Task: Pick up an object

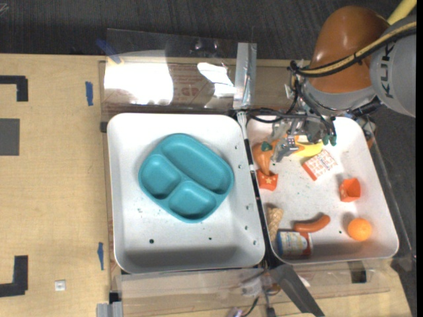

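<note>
Reading left to right, with the divider between the two bins (pixel 254 177) as landmark: the tan table (pixel 53 190) is carrying both bins. Left of the divider, the left bin (pixel 125 243) is holding a teal sectioned tray (pixel 186 176), which is lying flat near that bin's centre. Just right of the divider, in the right bin (pixel 383 243), orange pieces (pixel 266 167) are lying against the wall, and nearer the front a tan textured item (pixel 273 220) and a small can (pixel 293 243) are resting close to the divider. A sausage-shaped object (pixel 312 224) is lying just beyond the can. Farther right of the divider, the tool (pixel 289 140) is hovering low over the bin's rear part, beside a yellow item (pixel 310 150) and a red-and-white packet (pixel 320 164); whether it is released or clenched cannot be told. Farthest from the divider, an orange block (pixel 350 189) and an orange ball (pixel 359 230) are sitting well apart from the tool.
</note>
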Tool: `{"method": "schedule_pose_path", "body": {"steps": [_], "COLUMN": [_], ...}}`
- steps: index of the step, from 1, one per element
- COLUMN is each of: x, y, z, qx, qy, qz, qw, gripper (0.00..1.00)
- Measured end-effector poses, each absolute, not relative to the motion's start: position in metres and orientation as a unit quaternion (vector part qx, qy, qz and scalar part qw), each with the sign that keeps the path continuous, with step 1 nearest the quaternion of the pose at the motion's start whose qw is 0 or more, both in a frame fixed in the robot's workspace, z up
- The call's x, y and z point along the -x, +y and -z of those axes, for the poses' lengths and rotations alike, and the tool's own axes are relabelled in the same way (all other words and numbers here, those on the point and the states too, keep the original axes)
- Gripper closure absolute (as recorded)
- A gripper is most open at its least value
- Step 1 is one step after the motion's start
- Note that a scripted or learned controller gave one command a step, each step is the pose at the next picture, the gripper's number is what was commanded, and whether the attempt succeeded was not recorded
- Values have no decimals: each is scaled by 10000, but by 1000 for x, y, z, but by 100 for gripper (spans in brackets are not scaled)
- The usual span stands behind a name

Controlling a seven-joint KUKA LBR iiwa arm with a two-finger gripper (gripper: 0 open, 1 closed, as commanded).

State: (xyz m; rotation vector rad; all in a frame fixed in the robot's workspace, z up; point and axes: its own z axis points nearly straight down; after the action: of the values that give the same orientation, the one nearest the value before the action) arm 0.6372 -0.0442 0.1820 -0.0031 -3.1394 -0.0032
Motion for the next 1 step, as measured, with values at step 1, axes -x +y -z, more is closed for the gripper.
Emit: {"method": "schedule_pose_path", "body": {"steps": [1], "x": [-650], "y": [-1], "z": [-249], "qx": [-99], "qy": [-9999], "qz": [11], "qw": [-78], "gripper": [100]}}
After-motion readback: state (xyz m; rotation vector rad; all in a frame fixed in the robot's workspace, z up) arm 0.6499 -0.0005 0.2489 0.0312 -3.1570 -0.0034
